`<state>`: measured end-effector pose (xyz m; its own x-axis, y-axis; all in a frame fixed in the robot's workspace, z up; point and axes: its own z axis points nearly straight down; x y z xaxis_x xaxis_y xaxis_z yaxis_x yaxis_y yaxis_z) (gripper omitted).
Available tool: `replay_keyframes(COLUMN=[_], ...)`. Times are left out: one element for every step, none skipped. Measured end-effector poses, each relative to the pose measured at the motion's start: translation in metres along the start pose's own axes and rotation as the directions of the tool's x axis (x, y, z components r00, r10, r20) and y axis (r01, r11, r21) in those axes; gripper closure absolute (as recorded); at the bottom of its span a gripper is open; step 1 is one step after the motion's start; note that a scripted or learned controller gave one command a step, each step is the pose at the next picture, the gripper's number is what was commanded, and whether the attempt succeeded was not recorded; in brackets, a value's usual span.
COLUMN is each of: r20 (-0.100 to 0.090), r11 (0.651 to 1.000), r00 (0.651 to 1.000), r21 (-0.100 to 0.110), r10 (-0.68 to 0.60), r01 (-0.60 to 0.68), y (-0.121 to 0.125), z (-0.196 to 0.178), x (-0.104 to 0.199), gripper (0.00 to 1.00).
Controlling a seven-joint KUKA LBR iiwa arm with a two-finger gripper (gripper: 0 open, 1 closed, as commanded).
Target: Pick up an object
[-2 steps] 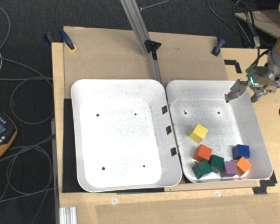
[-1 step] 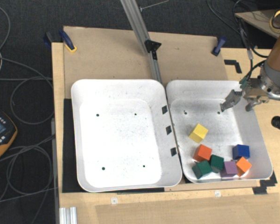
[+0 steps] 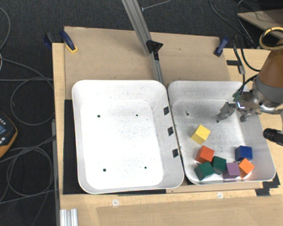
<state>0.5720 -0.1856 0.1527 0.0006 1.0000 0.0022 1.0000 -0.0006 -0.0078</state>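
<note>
Two shallow white bins (image 3: pixel 132 91) share a tan wooden bench. Right bin: yellow cube (image 3: pixel 201 133), standing corner-on, apart from the red (image 3: pixel 206 153), green (image 3: pixel 220 164), purple, orange and blue cubes. Gripper (image 3: pixel 232 112) hovers above-right of yellow cube, fingers spread, grasping nothing.

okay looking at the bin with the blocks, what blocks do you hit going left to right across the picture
yellow block → red block → purple block → blue block. The two green blocks and the orange one overlap these in the order, so I left them out.
</note>
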Motion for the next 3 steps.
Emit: replay_keyframes(r20=[0.000,0.001,0.003], r11=[1.000,1.000,1.000], r00=[1.000,1.000,1.000], r21=[-0.001,-0.010,-0.013], r10=[-0.001,-0.001,-0.002], r01=[0.001,0.001,0.002], y=[-0.001,0.002,0.003], z=[0.053,0.038,-0.006], x=[0.001,0.001,0.006], gripper=[0.00,1.00,1.00])
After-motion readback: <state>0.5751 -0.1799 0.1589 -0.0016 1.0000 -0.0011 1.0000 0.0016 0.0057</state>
